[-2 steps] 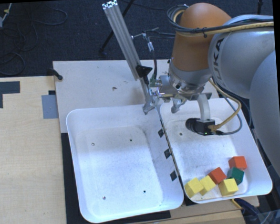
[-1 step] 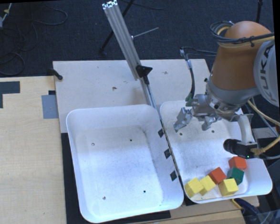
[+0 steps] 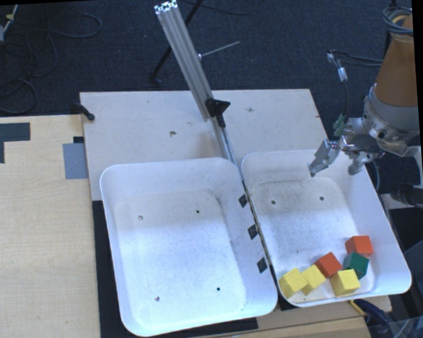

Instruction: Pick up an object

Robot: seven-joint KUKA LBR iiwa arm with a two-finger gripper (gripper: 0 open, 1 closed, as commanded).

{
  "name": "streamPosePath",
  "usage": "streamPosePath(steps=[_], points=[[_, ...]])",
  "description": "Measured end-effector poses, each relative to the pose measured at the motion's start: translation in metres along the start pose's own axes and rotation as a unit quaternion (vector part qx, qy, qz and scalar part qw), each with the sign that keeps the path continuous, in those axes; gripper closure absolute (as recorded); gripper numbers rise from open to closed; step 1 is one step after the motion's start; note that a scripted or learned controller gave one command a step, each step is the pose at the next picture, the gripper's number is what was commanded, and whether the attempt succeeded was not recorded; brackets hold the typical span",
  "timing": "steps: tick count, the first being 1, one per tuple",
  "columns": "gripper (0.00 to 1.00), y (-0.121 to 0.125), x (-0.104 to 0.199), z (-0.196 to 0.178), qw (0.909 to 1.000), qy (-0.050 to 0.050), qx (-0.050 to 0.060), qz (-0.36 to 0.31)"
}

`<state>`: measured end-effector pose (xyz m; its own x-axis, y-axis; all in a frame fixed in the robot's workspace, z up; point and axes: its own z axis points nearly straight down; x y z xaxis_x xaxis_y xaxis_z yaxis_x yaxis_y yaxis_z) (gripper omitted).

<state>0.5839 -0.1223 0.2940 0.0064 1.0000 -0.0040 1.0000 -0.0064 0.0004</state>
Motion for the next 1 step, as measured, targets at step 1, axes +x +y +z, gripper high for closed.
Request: streamPosePath(steps=[1], points=[[0.0, 0.0376, 0.0518, 0.0493, 1.0, 0.003, 0.003, -0.006]])
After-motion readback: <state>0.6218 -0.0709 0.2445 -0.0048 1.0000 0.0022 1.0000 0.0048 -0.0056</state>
